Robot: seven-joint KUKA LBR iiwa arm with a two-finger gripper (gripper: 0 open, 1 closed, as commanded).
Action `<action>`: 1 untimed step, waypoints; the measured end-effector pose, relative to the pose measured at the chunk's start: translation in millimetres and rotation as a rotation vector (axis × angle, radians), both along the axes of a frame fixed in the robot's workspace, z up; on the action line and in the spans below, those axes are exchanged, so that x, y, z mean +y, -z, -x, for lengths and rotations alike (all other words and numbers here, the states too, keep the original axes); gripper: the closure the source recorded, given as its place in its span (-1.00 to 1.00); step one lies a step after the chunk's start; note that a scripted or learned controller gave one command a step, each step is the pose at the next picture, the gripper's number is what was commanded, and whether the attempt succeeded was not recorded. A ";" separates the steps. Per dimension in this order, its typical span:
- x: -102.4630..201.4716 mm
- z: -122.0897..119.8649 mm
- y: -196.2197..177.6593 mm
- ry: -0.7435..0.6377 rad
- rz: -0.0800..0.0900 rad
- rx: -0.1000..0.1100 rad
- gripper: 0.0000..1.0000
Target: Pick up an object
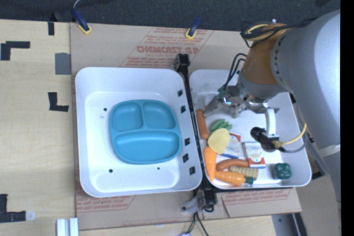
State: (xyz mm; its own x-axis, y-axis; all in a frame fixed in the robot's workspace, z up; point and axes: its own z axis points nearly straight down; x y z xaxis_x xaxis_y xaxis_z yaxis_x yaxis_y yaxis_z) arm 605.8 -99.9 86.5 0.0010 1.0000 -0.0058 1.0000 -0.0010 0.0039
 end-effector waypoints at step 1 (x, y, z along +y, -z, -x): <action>-2.5 41.3 -0.1 -0.002 -0.003 -0.001 -1.00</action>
